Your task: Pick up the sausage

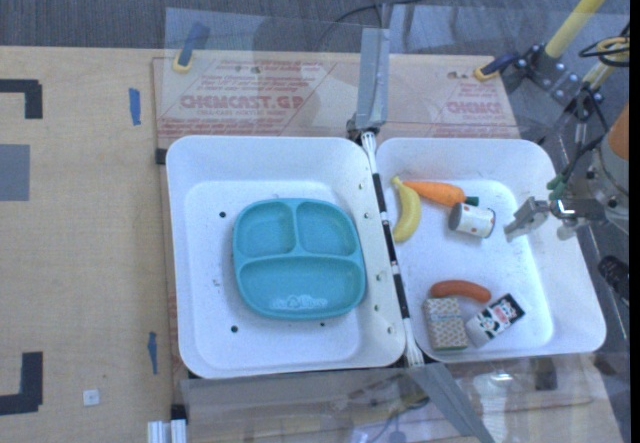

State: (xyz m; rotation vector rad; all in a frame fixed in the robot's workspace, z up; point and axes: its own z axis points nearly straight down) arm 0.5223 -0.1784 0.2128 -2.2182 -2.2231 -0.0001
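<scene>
While the sausage (460, 289) lies untouched in your right bin (575, 326), beside the cracker box (446, 322), your gripper (532, 218) hangs spread apart, holding nothing.

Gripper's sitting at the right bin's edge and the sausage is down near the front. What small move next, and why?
Probably shift the gripper toward the bin's front, over the sausage. It hangs apart from it now, nearer the small can, and the sausage lies touching the cracker box.
</scene>
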